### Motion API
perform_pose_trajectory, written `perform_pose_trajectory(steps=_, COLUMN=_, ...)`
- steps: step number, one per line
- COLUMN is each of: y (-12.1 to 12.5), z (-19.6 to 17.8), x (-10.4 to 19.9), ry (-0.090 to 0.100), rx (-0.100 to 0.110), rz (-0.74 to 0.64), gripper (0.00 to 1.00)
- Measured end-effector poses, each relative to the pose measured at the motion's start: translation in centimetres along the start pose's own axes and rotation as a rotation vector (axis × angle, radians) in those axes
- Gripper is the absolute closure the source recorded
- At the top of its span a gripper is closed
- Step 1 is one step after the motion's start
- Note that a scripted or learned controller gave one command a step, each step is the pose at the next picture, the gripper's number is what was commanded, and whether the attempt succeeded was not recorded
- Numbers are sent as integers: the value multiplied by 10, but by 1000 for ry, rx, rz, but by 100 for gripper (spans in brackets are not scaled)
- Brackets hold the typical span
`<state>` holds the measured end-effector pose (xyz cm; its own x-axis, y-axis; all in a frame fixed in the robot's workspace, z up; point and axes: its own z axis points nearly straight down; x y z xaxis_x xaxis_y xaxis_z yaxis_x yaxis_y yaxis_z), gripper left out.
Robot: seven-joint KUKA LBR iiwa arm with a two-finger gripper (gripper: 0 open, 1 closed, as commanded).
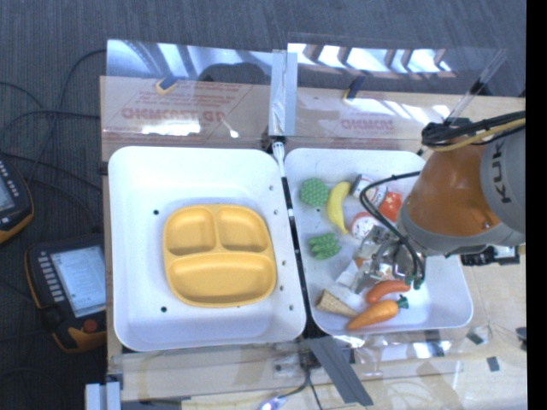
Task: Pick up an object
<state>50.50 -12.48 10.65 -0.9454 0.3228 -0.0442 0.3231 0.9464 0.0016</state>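
The right bin (pixel 453 310) holds several toy foods. A yellow banana (pixel 339 205) lies near its back, with a green bumpy piece (pixel 314 192) to its left and a white and red item (pixel 381 205) to its right. A second green piece (pixel 324 245) sits mid-left. Along the front lie a cone (pixel 336 302), an orange carrot (pixel 373 314) and a red-orange pepper (pixel 389 290). My gripper (pixel 377 263) hangs low over the bin's middle, just above the pepper and right of the second green piece. The arm's orange band (pixel 453 199) hides the bin's right part.
The left bin (pixel 137 186) carries a yellow divided plate (pixel 220 254) in its middle. A metal strip (pixel 280 92) stands between the bins at the back. A cardboard sheet (pixel 188 105) lies behind them. Black cables run along my wrist (pixel 466 131).
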Motion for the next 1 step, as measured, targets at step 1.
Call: perform_pose_trajectory(steps=1, y=50, z=-157, x=-40, ry=41, rx=5, rz=86, gripper=100)
